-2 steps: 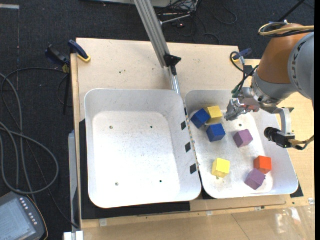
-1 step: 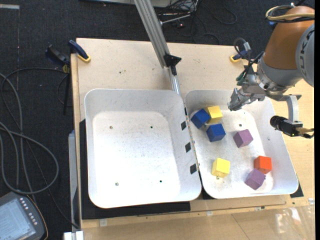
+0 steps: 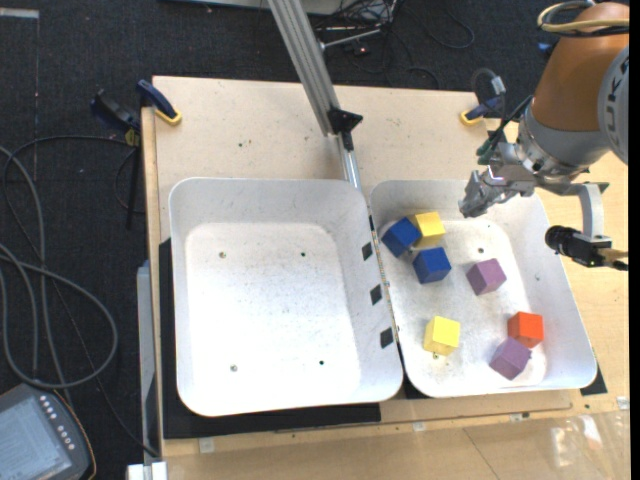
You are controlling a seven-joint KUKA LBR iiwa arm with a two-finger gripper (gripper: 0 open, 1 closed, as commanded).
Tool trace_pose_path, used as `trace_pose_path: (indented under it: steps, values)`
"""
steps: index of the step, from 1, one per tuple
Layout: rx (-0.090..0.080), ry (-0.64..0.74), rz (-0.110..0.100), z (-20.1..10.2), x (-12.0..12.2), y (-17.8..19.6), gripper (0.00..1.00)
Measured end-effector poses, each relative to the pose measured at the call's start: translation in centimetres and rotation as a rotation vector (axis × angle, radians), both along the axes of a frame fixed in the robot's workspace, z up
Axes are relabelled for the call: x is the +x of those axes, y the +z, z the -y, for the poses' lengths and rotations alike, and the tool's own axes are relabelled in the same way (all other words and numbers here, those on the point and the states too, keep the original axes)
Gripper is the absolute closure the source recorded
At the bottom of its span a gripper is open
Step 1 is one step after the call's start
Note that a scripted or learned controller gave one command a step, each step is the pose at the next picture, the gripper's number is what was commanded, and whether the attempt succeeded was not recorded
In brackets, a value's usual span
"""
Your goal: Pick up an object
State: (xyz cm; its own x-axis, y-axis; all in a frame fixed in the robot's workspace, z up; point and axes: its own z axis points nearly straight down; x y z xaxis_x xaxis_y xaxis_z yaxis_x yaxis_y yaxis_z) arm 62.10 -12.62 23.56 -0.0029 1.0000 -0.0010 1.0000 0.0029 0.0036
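End effector [image 3: 478,200] sits over right bin's [image 3: 560,313] back edge; can't tell its state. Cubes lie below-left of it: nearest yellow cube [image 3: 430,227], blue cubes [image 3: 401,236] just beyond.

The grey arm [image 3: 585,78], with its orange band above the wrist, reaches in from the right and angles down and leftward to a wrist bearing the two-finger gripper [image 3: 476,200], which points down and to the left with nothing visible between its fingers.
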Motion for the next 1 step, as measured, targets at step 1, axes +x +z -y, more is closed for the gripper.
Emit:
trace_pose_path:
  steps: [1]
  values:
    - [0.002,0.005,-0.005,-5.35,-0.40,-0.48,1.00]
